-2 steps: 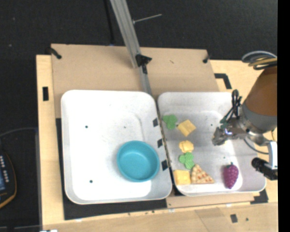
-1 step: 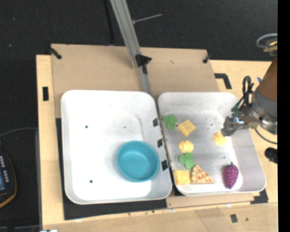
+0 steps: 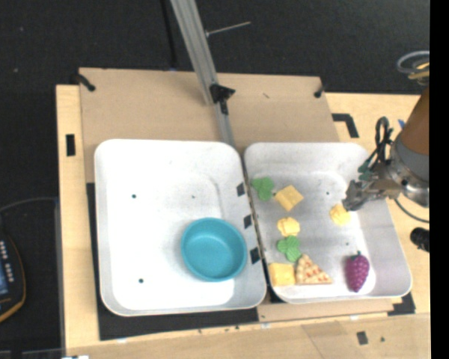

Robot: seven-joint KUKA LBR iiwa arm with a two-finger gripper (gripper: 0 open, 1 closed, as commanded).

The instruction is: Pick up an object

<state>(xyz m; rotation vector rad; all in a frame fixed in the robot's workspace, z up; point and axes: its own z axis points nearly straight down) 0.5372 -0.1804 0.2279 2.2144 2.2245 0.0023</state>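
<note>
The right bin [image 3: 382, 245] holds several toy foods: a green piece [image 3: 263, 188], a yellow cheese-like block [image 3: 289, 198], a small yellow piece [image 3: 287, 226], another green piece [image 3: 289, 246], a yellow block [image 3: 282, 274], a pizza slice [image 3: 311, 271], purple grapes [image 3: 357, 270] and a small yellow piece [image 3: 339, 215] near the right wall. My gripper [image 3: 353, 197] hangs just above and to the right of that yellow piece, touching or nearly touching it. The arm comes in from the right.
A blue bowl [image 3: 212, 248] sits in the left bin [image 3: 135, 178], near its right wall. A slanted metal pole [image 3: 198, 47] rises behind the bins. Cables [image 3: 382, 137] hang by the arm at the right.
</note>
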